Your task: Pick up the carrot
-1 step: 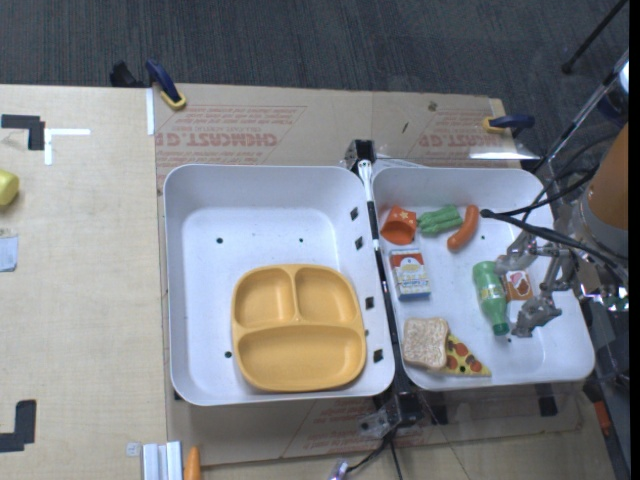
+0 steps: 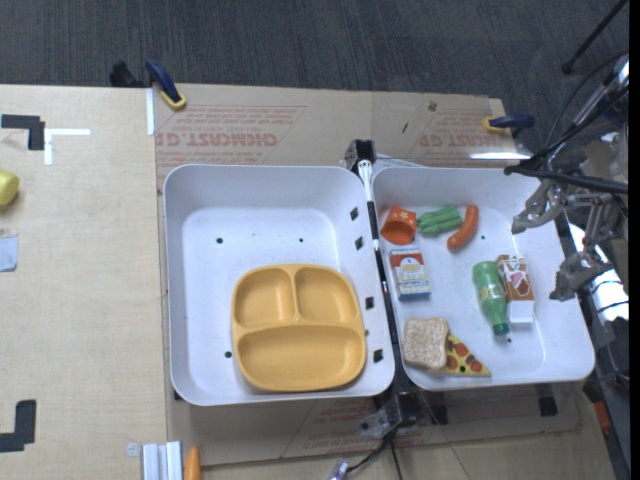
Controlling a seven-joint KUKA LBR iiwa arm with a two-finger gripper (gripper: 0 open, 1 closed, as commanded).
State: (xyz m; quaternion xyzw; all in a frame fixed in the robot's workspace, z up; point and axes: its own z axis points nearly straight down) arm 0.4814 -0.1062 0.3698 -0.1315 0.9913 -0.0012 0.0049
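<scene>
Closest to the lens, the gripper [image 2: 552, 243] hangs at the right edge of the frame over the right rim of the right bin [image 2: 560, 368], a tangle of grey metal and cable; whether it is spread or pressed together I cannot tell, and nothing shows caught in it. The step in hand looks like the approach, with the pick not yet begun. Just left of the tool lie a small carton [image 2: 516, 278] and a green bottle [image 2: 490, 296], and further left a little box [image 2: 410, 273]. The carrot [image 2: 398, 225], as I judge it, is the stubby orange piece in the upper left corner of that bin, close to the wall it shares with the left bin [image 2: 200, 268]. It looks short, smooth and tapered, darker at one end. A green piece [image 2: 440, 220] lies just to its right; I cannot tell whether the two are joined. Beyond that is a reddish sausage shape [image 2: 463, 228] that could be mistaken for the target. To do this well, cross above the bottle and carton, come down straight over the orange body, and close across its narrow width, clear of the wall and the green piece.
</scene>
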